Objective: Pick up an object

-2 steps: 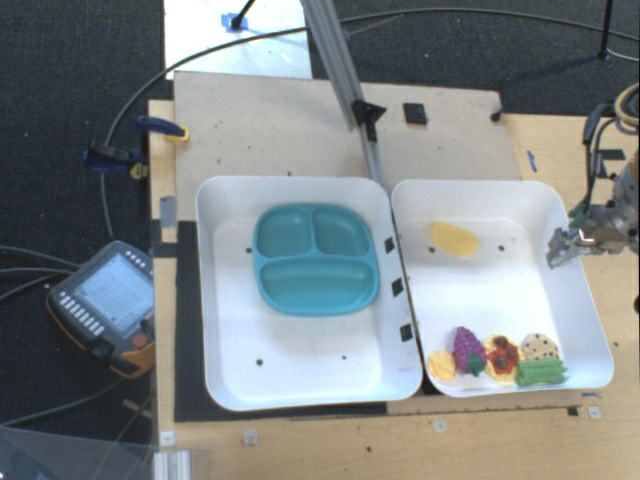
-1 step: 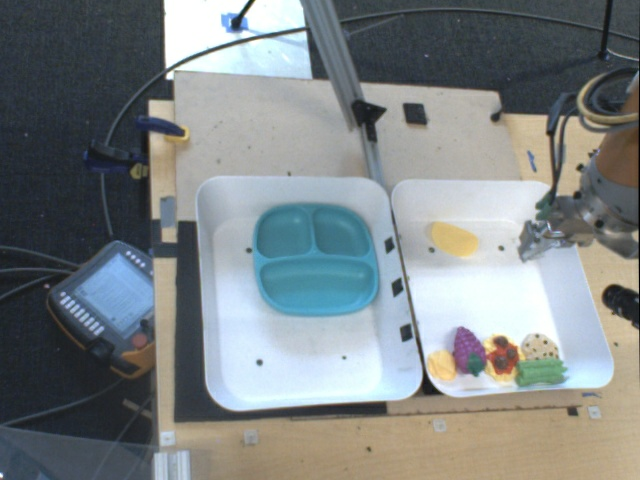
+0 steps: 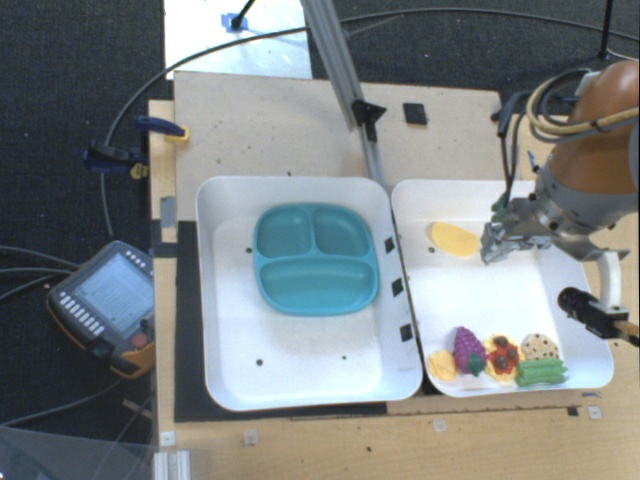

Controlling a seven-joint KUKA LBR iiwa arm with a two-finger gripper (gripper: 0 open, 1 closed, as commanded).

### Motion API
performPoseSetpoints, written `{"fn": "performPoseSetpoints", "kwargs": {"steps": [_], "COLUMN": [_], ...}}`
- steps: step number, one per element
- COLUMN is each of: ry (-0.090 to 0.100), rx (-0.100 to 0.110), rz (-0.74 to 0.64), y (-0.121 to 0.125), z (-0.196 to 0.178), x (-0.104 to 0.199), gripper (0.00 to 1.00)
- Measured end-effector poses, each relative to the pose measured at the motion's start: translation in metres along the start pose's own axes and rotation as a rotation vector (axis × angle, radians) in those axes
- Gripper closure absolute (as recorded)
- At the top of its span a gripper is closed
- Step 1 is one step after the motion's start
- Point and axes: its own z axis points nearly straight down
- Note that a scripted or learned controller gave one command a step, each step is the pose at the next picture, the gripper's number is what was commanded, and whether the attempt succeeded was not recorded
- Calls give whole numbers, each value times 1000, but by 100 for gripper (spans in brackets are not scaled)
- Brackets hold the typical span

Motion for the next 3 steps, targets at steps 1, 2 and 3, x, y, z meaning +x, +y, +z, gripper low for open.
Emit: {"fn": "performPoseSetpoints", "kwargs": {"steps": [1, 2, 3], "ry": [0, 0, 0], "rx": [1, -1, -1], "rz": [1, 0, 0], "y": [9, 27, 43], "z": [12, 22, 23], "x": [47, 99, 145], "gripper": [100, 100, 100]}}
